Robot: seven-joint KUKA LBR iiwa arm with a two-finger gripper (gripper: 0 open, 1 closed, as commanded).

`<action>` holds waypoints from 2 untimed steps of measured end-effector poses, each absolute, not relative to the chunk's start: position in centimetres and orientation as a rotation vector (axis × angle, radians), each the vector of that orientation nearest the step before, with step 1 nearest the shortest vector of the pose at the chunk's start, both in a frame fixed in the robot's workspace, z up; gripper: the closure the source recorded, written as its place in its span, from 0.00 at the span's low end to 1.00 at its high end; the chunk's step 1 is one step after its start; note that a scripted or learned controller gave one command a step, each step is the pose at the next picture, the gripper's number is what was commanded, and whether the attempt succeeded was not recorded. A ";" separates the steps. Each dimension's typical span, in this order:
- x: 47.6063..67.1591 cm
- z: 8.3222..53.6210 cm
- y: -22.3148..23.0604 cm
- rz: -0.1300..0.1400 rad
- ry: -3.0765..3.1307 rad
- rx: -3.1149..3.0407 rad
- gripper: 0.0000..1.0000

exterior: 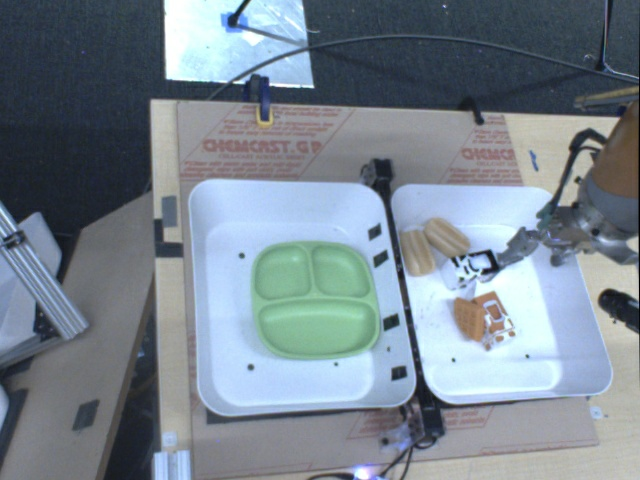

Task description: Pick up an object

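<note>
I'm reaching over the right bin; my gripper sits at the black-and-white toy, finger spread unclear. Next: close, lift.

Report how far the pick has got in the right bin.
Done: the end effector has reached into the right bin and sits at the black-and-white object.
In hand: nothing clearly; whether that object is gripped cannot be told.
Left: securing and lifting something. The two tan rolls and the orange-and-white piece lie on the bin floor, and the green plate rests in the left bin.
</note>
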State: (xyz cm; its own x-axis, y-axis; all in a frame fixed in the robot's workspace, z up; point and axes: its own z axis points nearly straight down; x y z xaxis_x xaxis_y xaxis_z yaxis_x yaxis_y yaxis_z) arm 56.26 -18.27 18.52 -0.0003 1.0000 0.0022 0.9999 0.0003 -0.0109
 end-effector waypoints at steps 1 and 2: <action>56.6 19.2 -18.2 -0.001 -2.226 -2.218 0.00; 56.8 13.0 -18.2 0.002 -2.222 -2.218 0.00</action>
